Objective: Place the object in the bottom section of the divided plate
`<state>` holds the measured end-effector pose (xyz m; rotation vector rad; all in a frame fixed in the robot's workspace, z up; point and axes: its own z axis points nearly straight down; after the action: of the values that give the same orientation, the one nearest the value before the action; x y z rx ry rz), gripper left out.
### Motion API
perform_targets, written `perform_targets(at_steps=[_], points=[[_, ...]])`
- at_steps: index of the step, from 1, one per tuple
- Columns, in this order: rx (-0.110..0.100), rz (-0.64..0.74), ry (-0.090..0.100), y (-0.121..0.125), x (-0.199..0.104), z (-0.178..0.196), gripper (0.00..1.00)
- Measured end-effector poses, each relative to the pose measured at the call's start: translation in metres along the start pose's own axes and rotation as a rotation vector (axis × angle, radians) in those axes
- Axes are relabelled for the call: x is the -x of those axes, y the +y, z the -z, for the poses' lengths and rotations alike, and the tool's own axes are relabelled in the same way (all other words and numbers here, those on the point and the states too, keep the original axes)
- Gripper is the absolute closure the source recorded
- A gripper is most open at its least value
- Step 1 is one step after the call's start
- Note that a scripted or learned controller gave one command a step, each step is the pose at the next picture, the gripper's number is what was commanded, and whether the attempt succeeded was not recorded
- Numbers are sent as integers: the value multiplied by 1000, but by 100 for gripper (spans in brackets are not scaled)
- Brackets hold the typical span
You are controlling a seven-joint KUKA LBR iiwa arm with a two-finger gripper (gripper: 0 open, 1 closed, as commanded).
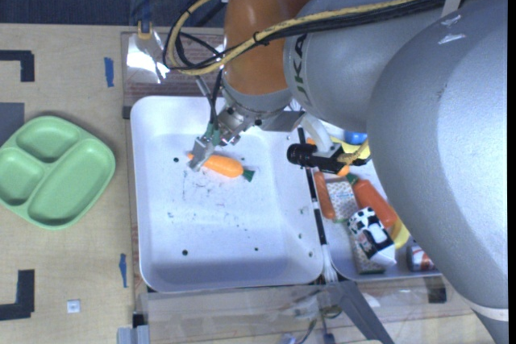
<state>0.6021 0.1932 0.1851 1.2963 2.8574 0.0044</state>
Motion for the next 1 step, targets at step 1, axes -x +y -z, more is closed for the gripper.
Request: perform_targets(at_steps=[1], points=[[0,0,0,0,0,0,0]])
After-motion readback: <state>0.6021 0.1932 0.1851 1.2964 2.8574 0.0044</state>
